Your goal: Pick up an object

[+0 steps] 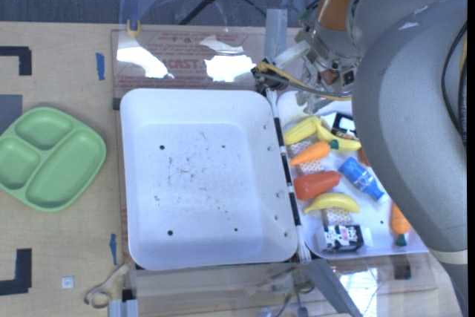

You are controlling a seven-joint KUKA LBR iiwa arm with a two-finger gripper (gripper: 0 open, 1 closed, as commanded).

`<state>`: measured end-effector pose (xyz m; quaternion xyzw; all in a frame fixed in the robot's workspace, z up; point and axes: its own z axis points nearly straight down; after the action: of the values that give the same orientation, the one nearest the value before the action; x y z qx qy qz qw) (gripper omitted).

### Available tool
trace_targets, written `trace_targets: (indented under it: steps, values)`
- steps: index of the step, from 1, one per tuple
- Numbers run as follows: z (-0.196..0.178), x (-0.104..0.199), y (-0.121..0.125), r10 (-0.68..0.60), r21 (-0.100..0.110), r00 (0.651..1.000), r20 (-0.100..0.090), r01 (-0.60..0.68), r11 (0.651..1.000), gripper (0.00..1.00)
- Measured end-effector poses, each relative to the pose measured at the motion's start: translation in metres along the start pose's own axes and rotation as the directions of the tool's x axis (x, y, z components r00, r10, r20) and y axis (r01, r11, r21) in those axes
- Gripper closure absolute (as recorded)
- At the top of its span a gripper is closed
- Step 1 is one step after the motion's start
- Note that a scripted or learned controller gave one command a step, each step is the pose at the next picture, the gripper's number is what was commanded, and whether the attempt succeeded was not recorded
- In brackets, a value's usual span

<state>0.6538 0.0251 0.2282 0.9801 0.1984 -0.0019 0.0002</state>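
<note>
My arm reaches in from the right over the desk, its grey bulk covering much of the right bin (pixel 375 237). My end effector (pixel 326 82) hangs near that bin's far end, and I cannot tell what state it is in. The things to pick lie crowded in the right bin: two yellow bananas (pixel 300 131) (pixel 332 202), an orange carrot (pixel 310 153), a red pepper (pixel 318 182), a blue bottle (pixel 361 179) and a small black-and-white carton (pixel 342 237). The left bin (pixel 141 115) sits just beside it; a green divided plate (pixel 48 157) rests well apart on the desk. These look like light, stiff, smooth plastic toys, likely slippery; I judge the carrot's narrow middle the surest place to grip.
</note>
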Motion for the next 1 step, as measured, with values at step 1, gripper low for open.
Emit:
trace_targets:
  steps: [1]
  values:
    - [0.0469, -0.0229, -0.0365, -0.056, 0.003, 0.998, 0.003, 0.056, 0.998, 1.0]
